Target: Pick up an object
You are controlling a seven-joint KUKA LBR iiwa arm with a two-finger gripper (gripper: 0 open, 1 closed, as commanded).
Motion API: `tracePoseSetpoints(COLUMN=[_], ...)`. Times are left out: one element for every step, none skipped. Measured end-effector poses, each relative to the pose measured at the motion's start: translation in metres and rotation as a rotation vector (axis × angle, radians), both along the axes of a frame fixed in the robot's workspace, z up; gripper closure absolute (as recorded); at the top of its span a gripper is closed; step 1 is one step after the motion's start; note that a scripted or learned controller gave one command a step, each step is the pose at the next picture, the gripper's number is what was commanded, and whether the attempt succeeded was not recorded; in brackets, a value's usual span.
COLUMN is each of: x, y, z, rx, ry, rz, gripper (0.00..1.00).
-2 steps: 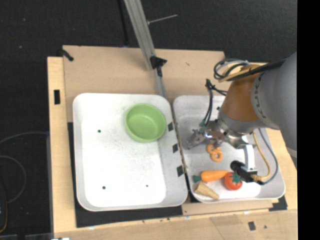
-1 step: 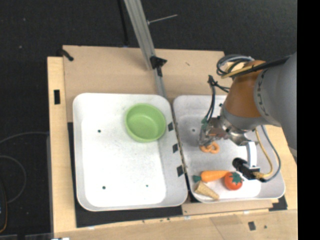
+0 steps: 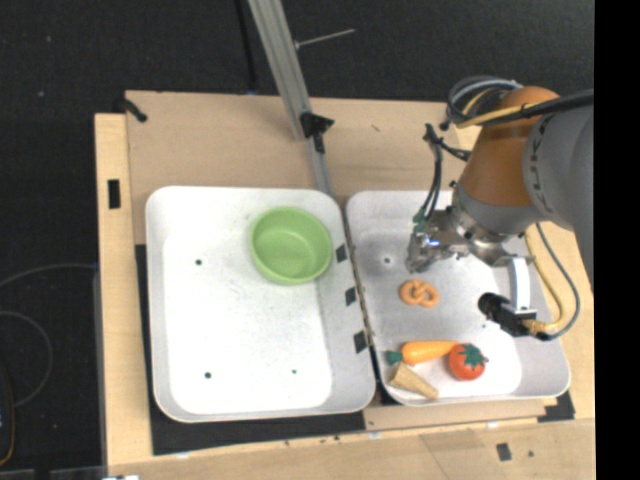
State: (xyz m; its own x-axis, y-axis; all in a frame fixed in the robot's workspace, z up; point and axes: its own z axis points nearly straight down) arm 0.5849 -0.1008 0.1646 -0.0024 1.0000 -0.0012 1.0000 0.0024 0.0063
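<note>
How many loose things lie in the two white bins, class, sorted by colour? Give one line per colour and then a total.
Green: 1, the bowl in the left bin.
Orange: 2, the pretzel and the carrot in the right bin.
Red: 1, the tomato.
Tan: 1, the wedge.
Total: 5

Arm: grey KUKA iiwa arm [image 3: 560, 158] with orange band above the wrist, reaching in from the view's right, bent downward.
Wrist: angled down and toward the view's left.
Gripper: dark metal two-finger gripper [image 3: 418, 256], pointing down, low over the bench.
Cabling: black loops hanging off the wrist.
</note>
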Motion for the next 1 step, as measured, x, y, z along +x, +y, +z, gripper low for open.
tracePoseSetpoints(x=[-0.0030], y=[-0.0086], z=[0.0482], rx=[-0.001], ry=[-0.001], rz=[-0.003], gripper=[1.00])
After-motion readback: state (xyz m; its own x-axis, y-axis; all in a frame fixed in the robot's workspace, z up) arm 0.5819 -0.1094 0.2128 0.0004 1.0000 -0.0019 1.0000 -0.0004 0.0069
